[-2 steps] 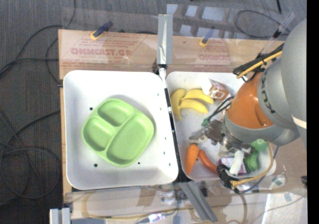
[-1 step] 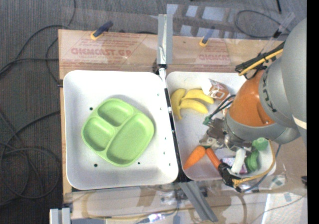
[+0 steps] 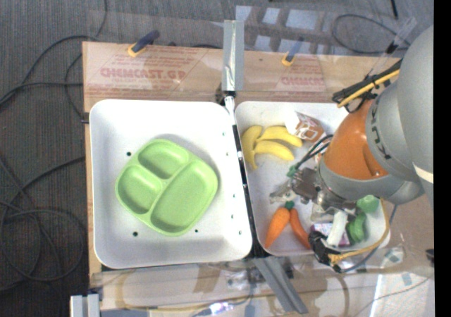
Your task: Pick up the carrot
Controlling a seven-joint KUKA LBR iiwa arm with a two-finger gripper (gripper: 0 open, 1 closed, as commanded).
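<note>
**Arm over the right bin, carrots below it**

I see the arm (image 3: 394, 132) looming closest. I count two white bins (image 3: 106, 189), one green divided plate (image 3: 167, 187), two bananas (image 3: 268, 143), two carrots (image 3: 277, 226). The left carrot runs diagonally, green top up-right. Gripper (image 3: 310, 192): its opening I cannot tell.

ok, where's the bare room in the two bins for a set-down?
Left bin: bare white floor all around the green divided plate, widest along its far edge and left side. Right bin is crowded: bananas, carrot, arm. One small bare patch lies between bananas and carrot.
</note>
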